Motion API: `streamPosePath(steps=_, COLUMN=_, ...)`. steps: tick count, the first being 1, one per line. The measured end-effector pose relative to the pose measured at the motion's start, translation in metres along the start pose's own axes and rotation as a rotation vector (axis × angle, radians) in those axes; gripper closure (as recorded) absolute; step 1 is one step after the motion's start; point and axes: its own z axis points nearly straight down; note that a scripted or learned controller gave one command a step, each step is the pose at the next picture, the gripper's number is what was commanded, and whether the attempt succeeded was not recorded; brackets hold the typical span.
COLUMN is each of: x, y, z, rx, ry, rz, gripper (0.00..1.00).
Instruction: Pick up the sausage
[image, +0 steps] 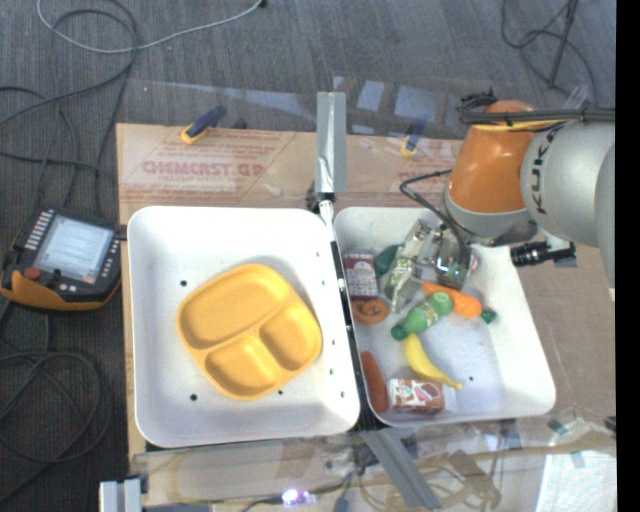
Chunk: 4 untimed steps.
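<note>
We locate the gripper (408, 272) over the upper part of the right bin (520, 330); its open or closed state cannot be determined. Nothing is visibly held. The sausage (374, 381) lies well below the gripper, against that bin's left wall, beside the banana (424, 362) and a small carton (415, 397).

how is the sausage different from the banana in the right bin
Colour: the sausage is reddish brown, while the banana is yellow.
Shape: the sausage is a fairly straight rod; the banana curves and tapers to a point.
Place: the sausage lies along the bin's left wall, near its front corner; the banana lies further toward the middle, just below the green bottle.
Shared: both lie flat in the right bin, apart from the gripper.
</note>
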Motion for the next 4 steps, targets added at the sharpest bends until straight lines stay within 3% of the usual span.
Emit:
streamPosePath(steps=1, x=0.061, y=-0.008, z=0.01, rx=-0.001, ry=-0.022, rz=-0.315, gripper=0.0)
streamPosePath(steps=2, x=0.09, y=-0.001, z=-0.01, rx=-0.006, ry=0.003, rz=-0.111, gripper=0.0)
streamPosePath(steps=3, x=0.02, y=0.023, z=0.014, rx=-0.008, ry=-0.008, rz=-0.062, gripper=0.0)
streamPosePath(steps=4, x=0.101, y=-0.01, z=-0.007, rx=0.0, ry=0.003, rz=-0.125, gripper=0.0)
